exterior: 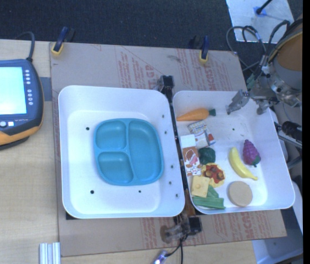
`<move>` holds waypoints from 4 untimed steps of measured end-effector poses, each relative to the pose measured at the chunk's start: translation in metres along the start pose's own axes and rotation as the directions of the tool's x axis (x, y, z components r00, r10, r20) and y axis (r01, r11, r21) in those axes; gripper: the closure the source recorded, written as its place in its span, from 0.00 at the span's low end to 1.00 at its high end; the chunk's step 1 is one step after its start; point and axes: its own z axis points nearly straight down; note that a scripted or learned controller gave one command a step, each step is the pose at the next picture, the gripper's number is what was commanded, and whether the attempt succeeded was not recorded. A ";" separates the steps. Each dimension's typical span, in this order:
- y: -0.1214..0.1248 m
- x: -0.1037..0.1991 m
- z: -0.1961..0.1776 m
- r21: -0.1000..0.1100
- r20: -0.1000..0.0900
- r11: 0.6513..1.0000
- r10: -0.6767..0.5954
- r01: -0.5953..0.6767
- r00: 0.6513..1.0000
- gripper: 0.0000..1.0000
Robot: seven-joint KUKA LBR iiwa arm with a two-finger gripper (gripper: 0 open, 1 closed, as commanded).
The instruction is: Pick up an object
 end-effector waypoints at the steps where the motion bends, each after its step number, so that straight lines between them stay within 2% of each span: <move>1: -0.044 -0.037 0.107 0.003 0.000 1.000 0.000 0.000 1.000 0.00; 2: -0.113 -0.010 0.107 0.001 0.000 1.000 0.000 0.000 1.000 0.00; 3: -0.113 -0.011 0.095 0.000 0.001 1.000 -0.005 0.005 1.000 1.00; 4: -0.025 0.060 0.051 -0.003 -0.001 1.000 0.000 0.000 1.000 1.00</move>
